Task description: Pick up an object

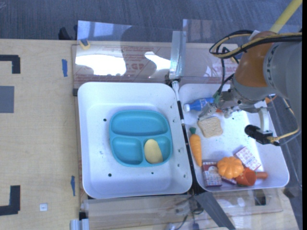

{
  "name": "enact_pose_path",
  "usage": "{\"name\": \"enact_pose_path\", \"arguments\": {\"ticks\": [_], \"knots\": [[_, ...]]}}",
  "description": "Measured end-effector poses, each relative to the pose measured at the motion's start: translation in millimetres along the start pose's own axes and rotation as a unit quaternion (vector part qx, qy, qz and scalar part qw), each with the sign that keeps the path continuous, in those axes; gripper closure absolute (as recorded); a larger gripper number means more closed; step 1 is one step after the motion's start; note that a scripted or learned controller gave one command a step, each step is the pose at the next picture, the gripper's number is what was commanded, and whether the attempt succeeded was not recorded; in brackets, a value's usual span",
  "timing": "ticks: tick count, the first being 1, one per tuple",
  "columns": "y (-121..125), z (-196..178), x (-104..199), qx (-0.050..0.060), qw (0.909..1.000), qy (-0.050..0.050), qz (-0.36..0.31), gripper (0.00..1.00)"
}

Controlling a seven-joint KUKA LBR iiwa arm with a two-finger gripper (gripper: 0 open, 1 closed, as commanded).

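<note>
My gripper (217,112) hangs low over the back of the right bin (279,163), open, with nothing between its fingers. Its tips sit just above the far edge of a slice of bread (210,127). A blue bottle (197,104) lies just to its left, against the bin's back wall. A carrot (195,149) lies along the left wall. At the front sit an orange pumpkin (230,167), a red toy (248,177) and two small cartons (211,173) (248,157).
The left bin (91,128) holds a blue divided tray (120,147) with a yellow oval piece (153,151) in its front right compartment. A black part with cables (257,133) hangs over the right bin's right side. Clear plastic panels stand behind both bins.
</note>
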State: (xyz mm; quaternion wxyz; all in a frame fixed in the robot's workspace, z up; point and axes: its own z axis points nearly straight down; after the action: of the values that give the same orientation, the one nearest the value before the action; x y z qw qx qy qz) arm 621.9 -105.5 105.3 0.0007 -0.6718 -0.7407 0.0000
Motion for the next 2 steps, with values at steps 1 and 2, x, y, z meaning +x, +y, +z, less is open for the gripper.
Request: {"name": "enact_pose_path", "arguments": {"ticks": [1, 2], "knots": [[31, 19, 5, -0.003, 0.9999, -0.001, 0.012, 0.00], [36, 19, -21, -0.003, 0.9927, -0.002, -0.121, 0.00]]}}
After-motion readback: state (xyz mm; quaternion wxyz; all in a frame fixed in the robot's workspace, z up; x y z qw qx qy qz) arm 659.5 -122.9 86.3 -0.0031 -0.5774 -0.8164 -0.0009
